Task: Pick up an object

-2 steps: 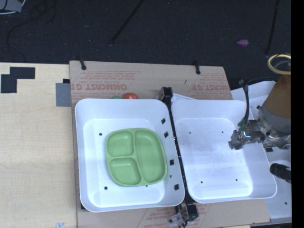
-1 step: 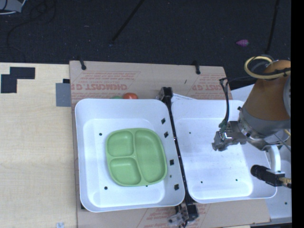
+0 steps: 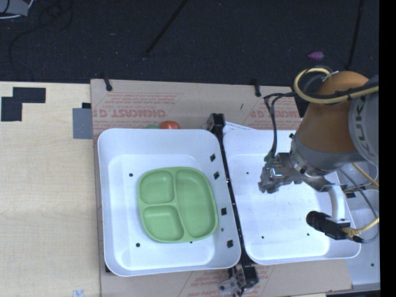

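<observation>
**Arm over the right bin, one green plate in the left**

One bench of pale wood carries a brown cardboard sheet, and on that sheet sit two shallow white bins side by side, joined along their inner edges by a black clamp strip.

One grey arm with an orange band reaches in from the right and hangs over the right bin. Several cables loop around its wrist, and a black cylindrical part juts out below it over the bin's right side.

The left bin holds one thing: a light green divided plate with three compartments, lying flat near the middle of the bin floor, well apart from the arm.

One gripper points down over the left-middle part of the right bin, near the clamp strip. Whether it is spread or pressed together cannot be told from this angle; no thing can be seen pinched in it.

One small red-orange round object peeks up just beyond the far rim of the left bin, lying on the cardboard sheet, with a hint of green beside it.
</observation>
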Action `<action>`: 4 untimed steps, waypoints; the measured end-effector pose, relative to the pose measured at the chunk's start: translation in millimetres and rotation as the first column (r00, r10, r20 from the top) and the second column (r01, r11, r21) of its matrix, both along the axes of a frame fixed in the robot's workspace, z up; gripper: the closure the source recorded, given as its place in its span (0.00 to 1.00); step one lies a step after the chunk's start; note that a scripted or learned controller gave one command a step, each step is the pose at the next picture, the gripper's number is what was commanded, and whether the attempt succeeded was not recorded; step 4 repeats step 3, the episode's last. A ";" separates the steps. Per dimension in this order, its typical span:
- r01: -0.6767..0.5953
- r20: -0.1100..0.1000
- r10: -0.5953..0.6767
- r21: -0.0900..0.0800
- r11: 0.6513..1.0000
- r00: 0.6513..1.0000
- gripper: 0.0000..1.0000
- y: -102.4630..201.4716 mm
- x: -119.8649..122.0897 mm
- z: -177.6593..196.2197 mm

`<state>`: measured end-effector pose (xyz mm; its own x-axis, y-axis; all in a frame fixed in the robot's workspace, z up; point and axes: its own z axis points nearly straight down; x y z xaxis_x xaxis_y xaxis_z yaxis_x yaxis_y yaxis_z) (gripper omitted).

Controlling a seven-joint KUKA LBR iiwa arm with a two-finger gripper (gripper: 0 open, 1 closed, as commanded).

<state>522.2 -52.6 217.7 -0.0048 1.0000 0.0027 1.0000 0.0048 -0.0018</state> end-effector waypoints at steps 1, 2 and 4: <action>-0.001 -0.002 0.001 0.000 1.000 1.000 1.00 60.5 3.9 -3.1; 0.000 -0.003 0.000 -0.001 1.000 1.000 1.00 113.1 -4.6 -8.9; 0.001 -0.003 -0.001 -0.002 1.000 1.000 1.00 158.0 -4.7 -8.2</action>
